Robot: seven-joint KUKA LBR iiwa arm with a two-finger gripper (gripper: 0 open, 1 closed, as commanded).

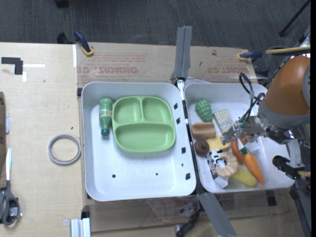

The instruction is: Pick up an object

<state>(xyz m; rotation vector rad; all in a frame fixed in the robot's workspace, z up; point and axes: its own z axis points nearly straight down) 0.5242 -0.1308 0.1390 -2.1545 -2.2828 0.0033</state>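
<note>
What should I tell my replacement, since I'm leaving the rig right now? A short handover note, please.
Gripper: low in the right white bin, over the toy pile; from the camera view it is unclear whether it has anything.
Right bin holds: green toy grapes, brown bread-like roll, orange toy carrot, yellow toy corn, shrimp-like toy, plus small cards.
Left white bin holds: green divided plastic plate and green toy bottle beside it.
Done: arm has reached the pile.
Left: a confirmed grasp and lift of one object.
</note>
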